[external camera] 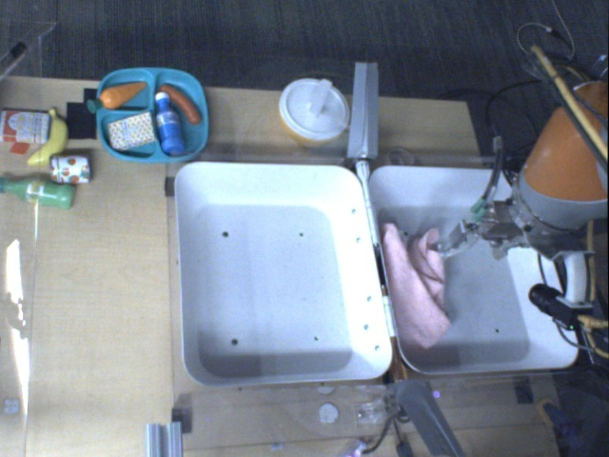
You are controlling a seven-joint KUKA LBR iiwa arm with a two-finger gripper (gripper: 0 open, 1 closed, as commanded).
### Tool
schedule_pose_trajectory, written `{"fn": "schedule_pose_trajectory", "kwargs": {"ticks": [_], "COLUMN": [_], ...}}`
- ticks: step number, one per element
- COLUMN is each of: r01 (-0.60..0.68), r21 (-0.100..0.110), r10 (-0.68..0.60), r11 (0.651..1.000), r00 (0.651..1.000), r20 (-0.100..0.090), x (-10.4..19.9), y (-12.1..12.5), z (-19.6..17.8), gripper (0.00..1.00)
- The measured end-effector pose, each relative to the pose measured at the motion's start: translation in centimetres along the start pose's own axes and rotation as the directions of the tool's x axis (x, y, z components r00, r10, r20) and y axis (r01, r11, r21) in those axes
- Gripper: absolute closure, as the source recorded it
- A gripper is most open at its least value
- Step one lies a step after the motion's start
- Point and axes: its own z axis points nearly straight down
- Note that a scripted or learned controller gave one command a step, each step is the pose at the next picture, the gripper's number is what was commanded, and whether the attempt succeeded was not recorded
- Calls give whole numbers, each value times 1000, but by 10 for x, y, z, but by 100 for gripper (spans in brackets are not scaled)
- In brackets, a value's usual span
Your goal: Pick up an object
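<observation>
Two white bins: left bin (271,269) at frame centre, right bin (495,322) at right, holding one pink cloth (416,282), soft and crumpled, along its left wall. Gripper (447,244) sits at the cloth's upper right edge, touching it; grip state cannot be determined. Upper left: one blue tray (195,112) of toy food, one round lidded cup (314,109).

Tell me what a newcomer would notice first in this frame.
Probably the pink cloth, crumpled against the left wall of the right bin, with the gripper right at its upper edge. Next, the bright blue divided tray of toy food at the bench's far left corner.
</observation>
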Motion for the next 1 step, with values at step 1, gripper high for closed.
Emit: {"fn": "schedule_pose_trajectory", "kwargs": {"ticks": [1], "r01": [63], "r21": [-4], "r10": [-63], "r11": [998], "r00": [998], "r20": [1], "x": [32], "y": [23], "z": [91], "gripper": [0]}}
